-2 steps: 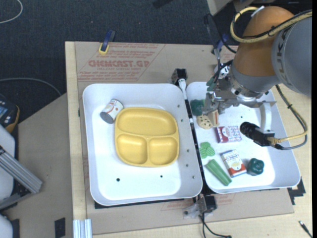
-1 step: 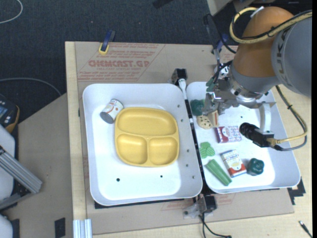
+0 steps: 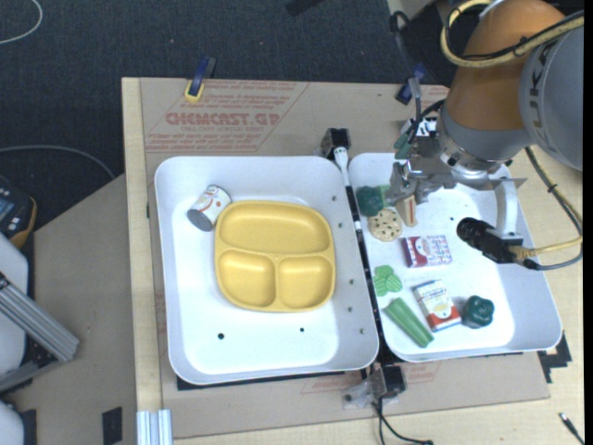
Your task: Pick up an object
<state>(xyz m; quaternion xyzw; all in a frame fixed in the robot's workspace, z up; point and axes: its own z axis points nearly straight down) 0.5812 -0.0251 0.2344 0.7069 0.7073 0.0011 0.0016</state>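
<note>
**Tool hanging over the right bin's far left corner**

I am watching the desk (image 3: 137, 295) from above. In the left bin (image 3: 176, 276) a cup (image 3: 208, 207) is lying on its side, just beside the far left corner of a yellow plate (image 3: 275, 255) that is taking up the middle. In the right bin (image 3: 528, 286), a dark green lump (image 3: 371, 198) is sitting against the left wall, with a cookie (image 3: 384, 223) touching it on the near side and a leaf (image 3: 387, 281) nearer still. The tool (image 3: 406, 209) is hanging just right of the lump and cookie; I cannot tell whether it is open or closed, and I am seeing nothing gripped. A green stick (image 3: 408, 323), a packet (image 3: 427, 250), a box (image 3: 435, 306) and a dark green knob (image 3: 477, 311) are lying further right. The arm (image 3: 500, 54) is reaching in from the far right.
</note>
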